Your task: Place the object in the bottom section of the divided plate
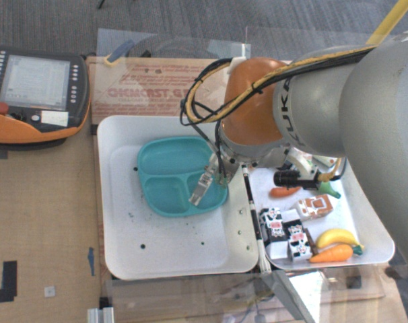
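From above, the counter (42, 214) carries two white bins side by side. In the left bin (123, 247) a teal divided plate (167, 170) lies flat toward the far half, its ridges parting one wide far section from smaller near ones. The arm (338, 99) reaches in from the right, its orange band (248, 106) above the strip where the bins meet. The gripper (202, 187) hangs over the plate's near right section, tilted down and to the left. The view does not settle whether it is spread, pressed together or pinching anything, nor whether it touches the plate.

The loose things lie in the right bin (372, 234), and which of them is the task's object cannot be told. They are a small orange piece (285, 192) just past the divide, a red and white carton (315, 207), black-and-white blocks (279, 224), a banana (336, 237) and a carrot (332, 253) touching it at the near edge.

A control pendant (36, 99) sits on the counter to the far left.
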You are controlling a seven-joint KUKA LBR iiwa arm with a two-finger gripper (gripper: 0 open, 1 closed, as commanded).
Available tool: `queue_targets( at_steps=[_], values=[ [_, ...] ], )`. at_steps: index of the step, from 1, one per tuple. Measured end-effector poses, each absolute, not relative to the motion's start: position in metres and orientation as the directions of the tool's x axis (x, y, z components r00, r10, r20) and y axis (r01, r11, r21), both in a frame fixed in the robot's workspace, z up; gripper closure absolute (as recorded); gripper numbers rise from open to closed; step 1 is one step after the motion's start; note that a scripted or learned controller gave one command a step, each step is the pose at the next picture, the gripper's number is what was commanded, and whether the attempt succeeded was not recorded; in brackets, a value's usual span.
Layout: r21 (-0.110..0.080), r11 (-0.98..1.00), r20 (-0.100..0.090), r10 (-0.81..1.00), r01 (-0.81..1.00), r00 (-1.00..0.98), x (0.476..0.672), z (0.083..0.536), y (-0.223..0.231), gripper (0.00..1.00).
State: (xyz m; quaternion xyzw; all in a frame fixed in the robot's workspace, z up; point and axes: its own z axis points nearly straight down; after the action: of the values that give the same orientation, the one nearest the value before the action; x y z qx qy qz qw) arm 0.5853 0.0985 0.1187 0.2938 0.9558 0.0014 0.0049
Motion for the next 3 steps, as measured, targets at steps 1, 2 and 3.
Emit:
queue_targets(
  at_steps=[1, 2, 3],
  values=[
    [0.014, 0.825, -0.016, 0.565, 0.565, -0.825, 0.589, 0.128, 0.098, 1.0],
    [0.002, 0.904, -0.002, 0.428, 0.428, -0.904, 0.612, 0.18, 0.17, 1.0],
    [0.002, 0.904, -0.001, 0.428, 0.428, -0.904, 0.612, 0.18, 0.17, 0.0]
  ],
)
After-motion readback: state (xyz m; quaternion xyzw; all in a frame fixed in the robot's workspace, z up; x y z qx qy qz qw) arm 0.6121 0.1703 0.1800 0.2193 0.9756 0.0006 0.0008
